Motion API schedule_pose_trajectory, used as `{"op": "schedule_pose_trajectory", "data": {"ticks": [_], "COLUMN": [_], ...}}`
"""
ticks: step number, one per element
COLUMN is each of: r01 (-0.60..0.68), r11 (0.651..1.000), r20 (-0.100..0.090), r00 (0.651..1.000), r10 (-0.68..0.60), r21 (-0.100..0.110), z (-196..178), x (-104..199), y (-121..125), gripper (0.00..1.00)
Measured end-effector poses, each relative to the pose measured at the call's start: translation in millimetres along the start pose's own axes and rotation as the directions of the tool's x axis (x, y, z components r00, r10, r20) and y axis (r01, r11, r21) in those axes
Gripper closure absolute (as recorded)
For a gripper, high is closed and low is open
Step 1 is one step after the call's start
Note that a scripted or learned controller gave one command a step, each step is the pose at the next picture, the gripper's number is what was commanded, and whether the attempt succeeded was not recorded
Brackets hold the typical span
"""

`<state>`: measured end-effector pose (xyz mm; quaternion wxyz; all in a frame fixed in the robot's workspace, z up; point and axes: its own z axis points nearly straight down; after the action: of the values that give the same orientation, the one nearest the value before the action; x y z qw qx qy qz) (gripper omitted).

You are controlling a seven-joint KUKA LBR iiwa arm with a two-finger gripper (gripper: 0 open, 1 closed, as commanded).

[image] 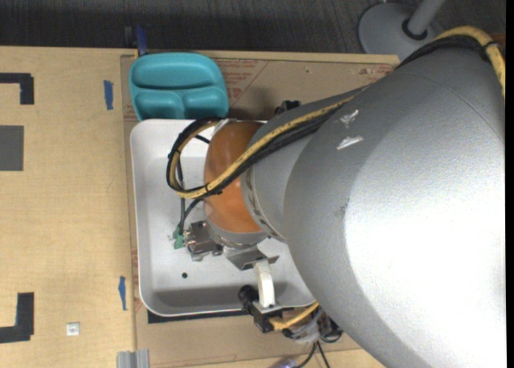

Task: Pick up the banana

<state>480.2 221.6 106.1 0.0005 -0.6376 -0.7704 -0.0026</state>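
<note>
Arm reaching down into the white bin after the banana

The gripper (205,242) is hanging low over the middle of the white bin (152,198), its working end tucked beneath the orange band (229,177) and the wrist, so whether it is open, closed or touching anything cannot be told. The grey arm (385,198) is leaning in from the bin's right edge and covering that whole side, which is probably why the banana cannot be located; it may be lying under the wrist, judging by where the arm is aiming. Yellow and black cables (189,169) are looping out over the bin's upper left part. A teal moulded tray (178,85) is sitting just beyond the bin's far edge, on the cardboard-covered bench (64,198).
</note>
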Motion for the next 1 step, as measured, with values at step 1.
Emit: {"op": "schedule_pose_trajectory", "data": {"ticks": [1], "r01": [0.001], "r11": [1.000], "r20": [0.000], "r00": [1.000], "r10": [-0.001], "r21": [0.000], "z": [-9.6], "x": [0.4], "y": [0.1], "gripper": [1.00]}}
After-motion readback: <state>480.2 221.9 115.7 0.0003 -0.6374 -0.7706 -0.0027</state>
